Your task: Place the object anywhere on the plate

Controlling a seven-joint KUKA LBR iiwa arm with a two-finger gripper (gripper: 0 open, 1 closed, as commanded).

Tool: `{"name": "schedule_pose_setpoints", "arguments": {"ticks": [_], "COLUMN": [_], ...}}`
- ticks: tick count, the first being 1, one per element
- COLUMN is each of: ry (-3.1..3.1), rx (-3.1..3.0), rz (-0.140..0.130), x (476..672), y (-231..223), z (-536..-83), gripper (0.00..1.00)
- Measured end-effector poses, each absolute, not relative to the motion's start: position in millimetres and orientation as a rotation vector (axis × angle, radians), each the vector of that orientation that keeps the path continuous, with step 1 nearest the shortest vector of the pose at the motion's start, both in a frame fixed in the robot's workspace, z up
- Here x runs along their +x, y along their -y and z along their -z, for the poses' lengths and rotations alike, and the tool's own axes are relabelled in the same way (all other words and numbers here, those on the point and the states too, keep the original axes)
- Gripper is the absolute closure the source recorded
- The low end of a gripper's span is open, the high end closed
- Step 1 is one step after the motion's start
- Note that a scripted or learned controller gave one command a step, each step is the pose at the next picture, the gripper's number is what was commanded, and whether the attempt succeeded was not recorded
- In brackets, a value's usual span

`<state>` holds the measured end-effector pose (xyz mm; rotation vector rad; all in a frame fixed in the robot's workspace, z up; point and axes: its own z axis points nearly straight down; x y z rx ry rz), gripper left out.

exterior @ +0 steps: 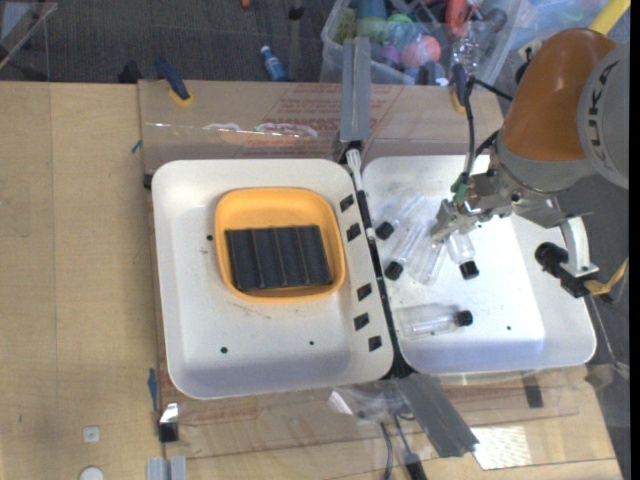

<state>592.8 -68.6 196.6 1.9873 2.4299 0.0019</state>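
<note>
So the end effector [452,218] sits low over the right white bin [520,338], in the upper middle part of it, with the grey arm [560,98] and its orange band coming in from the right above it. Honestly can't tell how its fingers stand from this angle, it's all a tangle of metal and clear plastic down there.

Right around the end effector there's a loose bunch of clear vials with black caps. One vial [396,223] lies just to its left, another vial [408,258] slants down and to the left just below it, and a black cap [467,267] sits just beneath it. A further vial [435,320] lies flat on its own well below the end effector, cap pointing right, near the front of that same bin. Whether any of them is actually between the fingers, can't say.

The plate [280,208] is well off to the left of the end effector, in the left white bin [260,368]. It's an orange-yellow squarish dish with a dark ribbed rack [278,258] lying in it.

A black divider strip [365,268] runs between the two bins, between the end effector and the plate. Both bins rest on the wooden tabletop [70,268]. Beyond the end effector, at the back, there's a clear tub of colourful toys [420,18].
</note>
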Motion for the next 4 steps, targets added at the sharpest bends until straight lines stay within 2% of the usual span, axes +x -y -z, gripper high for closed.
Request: {"name": "schedule_pose_setpoints", "arguments": {"ticks": [2,3,4], "ry": [-2.761,-2.815,-2.815], "rx": [1.491,1.397,1.397], "rz": [-0.003,-0.001,-0.001], "x": [621.4,609.5,609.6], "y": [-8.6,-36.8,-36.6], "z": [-184.8,-185.0,-185.1], "gripper": [1.0,1.0,0.0]}}
